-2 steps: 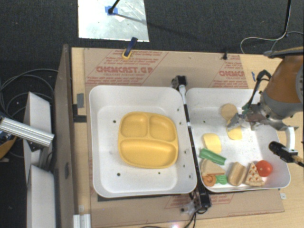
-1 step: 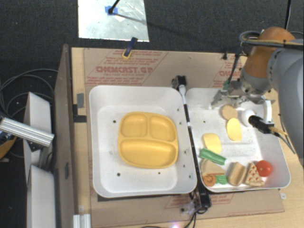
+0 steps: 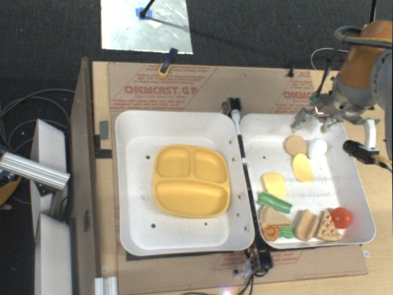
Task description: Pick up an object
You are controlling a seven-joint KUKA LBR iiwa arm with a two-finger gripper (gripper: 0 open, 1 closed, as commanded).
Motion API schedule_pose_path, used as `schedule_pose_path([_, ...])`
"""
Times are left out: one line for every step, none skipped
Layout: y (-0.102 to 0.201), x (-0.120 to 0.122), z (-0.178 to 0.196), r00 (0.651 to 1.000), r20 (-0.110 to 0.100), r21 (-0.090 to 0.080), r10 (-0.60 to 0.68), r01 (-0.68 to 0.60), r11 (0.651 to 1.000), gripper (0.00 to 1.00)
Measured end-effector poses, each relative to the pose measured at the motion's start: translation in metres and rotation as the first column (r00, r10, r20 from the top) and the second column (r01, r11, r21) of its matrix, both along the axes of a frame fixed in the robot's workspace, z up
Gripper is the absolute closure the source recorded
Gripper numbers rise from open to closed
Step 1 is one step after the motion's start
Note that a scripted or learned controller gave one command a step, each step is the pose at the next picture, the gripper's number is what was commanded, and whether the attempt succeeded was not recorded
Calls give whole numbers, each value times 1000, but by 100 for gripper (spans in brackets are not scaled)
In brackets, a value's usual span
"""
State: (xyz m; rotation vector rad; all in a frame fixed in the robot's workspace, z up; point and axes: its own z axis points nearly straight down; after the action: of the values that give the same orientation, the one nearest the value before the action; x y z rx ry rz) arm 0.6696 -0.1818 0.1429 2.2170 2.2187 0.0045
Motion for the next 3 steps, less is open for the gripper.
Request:
schedule_pose_path([33,-8,-23,1000,-5,2,5,-5,1000,0])
schedule_pose_path([-4,-11,-47,1000,-4,0,-1,1,1000,0])
schedule_pose_path([9,-2,-58,1000,-2,0,4,-4,1000,0])
